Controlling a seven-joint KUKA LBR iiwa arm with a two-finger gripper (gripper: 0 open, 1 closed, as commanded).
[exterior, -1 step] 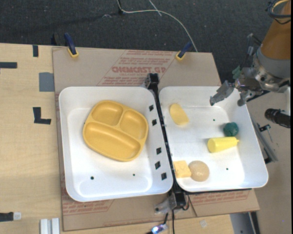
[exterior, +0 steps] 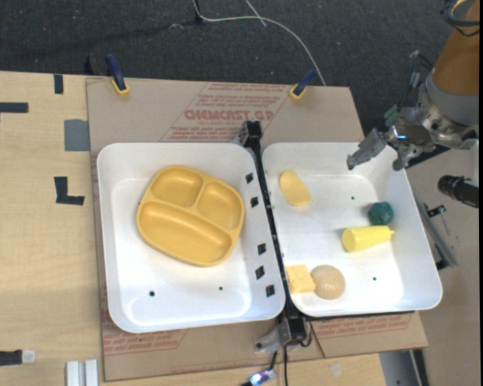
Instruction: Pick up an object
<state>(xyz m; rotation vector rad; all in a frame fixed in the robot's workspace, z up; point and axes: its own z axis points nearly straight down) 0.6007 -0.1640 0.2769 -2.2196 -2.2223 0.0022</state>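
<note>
1. Bench (exterior: 32, 240): pale wood-grain top, dark tape marks scattered on its left part.
2. Brown cardboard sheet (exterior: 225, 111) lies flat on the bench, red print along its far side and near edge.
3. Two clamps pin the sheet's far edge: blue-and-yellow clamp (exterior: 115, 75) at the left corner, second clamp (exterior: 303, 84) toward the right.
4. Left bin (exterior: 113, 296), shallow and white, sits on the cardboard.
5. Right bin (exterior: 419, 288), same kind, sits just beside it; their inner rims touch along a black divider strip (exterior: 262, 215).
6. Thin white cable (exterior: 286, 26) trails across the dark floor beyond the bench.
</note>
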